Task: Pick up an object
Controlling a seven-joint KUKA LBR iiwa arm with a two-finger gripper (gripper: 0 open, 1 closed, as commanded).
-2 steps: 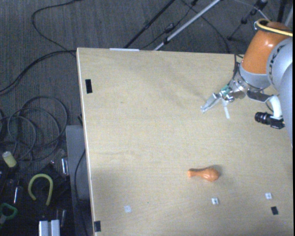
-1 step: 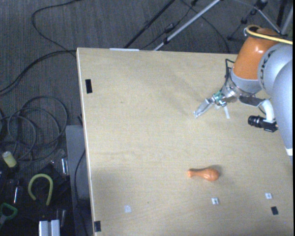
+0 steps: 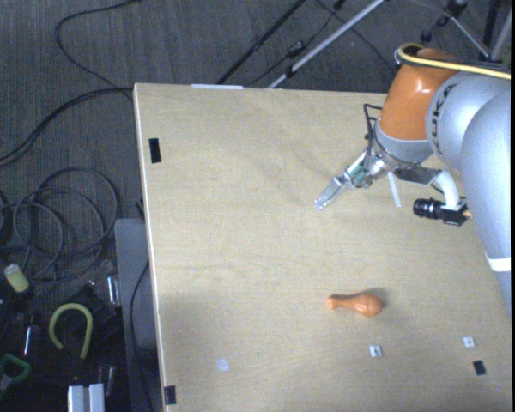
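Cut off & unclear bits

My arm (image 3: pixel 476 136) runs off the right edge, so most of it is out of frame. My gripper (image 3: pixel 326 201) is thin & blurry; can't tell how the tips stand. The bench (image 3: pixel 240 230) is cropped at bottom & right. Small marks (image 3: pixel 375 350) near the bottom are too tiny to ID.

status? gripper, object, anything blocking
Gripper above the bench surface, holding nothing visible. Orange pear-shaped object lies loose on the bench, apart from the gripper, nearer the camera. Nothing between them.
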